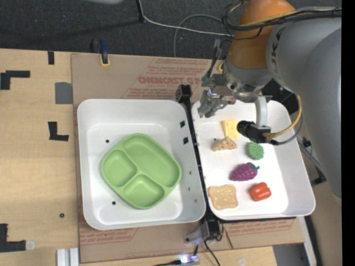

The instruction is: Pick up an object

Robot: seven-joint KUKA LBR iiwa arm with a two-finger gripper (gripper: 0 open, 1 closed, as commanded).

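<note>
Camera view: your right bin [297, 201] holds small moulded toy foods: knobbly purple grapes [244, 172], glossy red pepper [260, 191], flat toast slice [223, 197], yellow cheese wedge [229, 128], a tan piece [224, 144], a bumpy green piece [255, 150]. Left bin [89, 121] carries a smooth green divided plate [140, 170]. Gripper [211, 105] hangs over the right bin's upper-left corner, wrist bent down from the right; whether its jaws are spread, you cannot tell.

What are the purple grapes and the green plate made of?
The purple grapes look like molded plastic toy food: bumpy, evenly colored, slightly shiny. The green plate also looks like plastic: smooth, one solid color, with three molded compartments. I can't be certain from the view alone.
</note>
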